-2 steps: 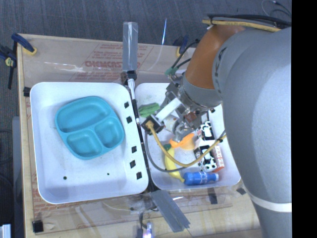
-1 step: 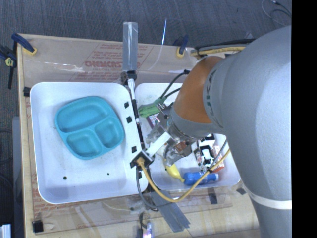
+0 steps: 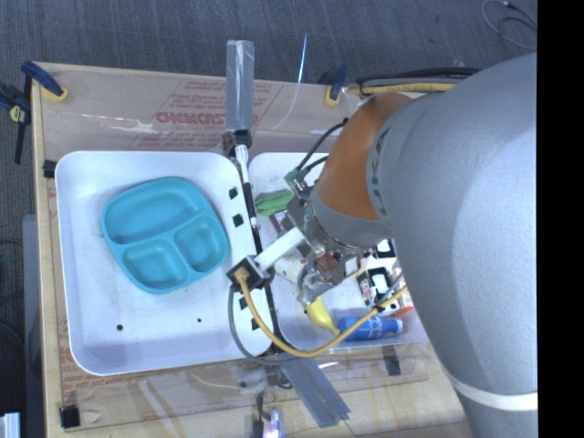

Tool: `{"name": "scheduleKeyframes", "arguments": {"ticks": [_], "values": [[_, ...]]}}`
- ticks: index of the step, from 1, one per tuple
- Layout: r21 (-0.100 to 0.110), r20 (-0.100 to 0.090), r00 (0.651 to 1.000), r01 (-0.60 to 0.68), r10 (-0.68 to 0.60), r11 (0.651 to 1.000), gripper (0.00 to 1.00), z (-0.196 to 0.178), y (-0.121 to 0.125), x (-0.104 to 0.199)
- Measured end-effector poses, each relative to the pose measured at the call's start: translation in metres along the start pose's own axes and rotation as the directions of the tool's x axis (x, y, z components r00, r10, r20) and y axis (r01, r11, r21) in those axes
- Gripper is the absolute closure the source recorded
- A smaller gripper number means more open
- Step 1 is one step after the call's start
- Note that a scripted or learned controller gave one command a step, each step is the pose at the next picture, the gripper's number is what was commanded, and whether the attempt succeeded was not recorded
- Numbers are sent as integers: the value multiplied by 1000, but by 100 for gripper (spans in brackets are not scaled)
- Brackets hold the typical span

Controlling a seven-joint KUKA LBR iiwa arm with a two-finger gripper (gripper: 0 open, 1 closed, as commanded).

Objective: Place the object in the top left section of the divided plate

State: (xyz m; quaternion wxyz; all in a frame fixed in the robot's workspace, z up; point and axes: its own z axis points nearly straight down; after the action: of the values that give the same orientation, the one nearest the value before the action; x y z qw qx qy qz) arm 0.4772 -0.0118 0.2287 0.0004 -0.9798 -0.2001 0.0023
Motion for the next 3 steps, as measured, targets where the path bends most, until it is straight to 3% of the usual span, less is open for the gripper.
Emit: {"name": "scheduleKeyframes", "arguments": {"ticks": [1, 2, 3], "values": [[4, 5, 994, -113, 113, 994, 100, 40, -8, 2], [3, 4, 996, -84, 84, 996, 100, 28, -16, 87], [3, 3, 994, -113, 113, 994, 100, -2, -23, 62]]}}
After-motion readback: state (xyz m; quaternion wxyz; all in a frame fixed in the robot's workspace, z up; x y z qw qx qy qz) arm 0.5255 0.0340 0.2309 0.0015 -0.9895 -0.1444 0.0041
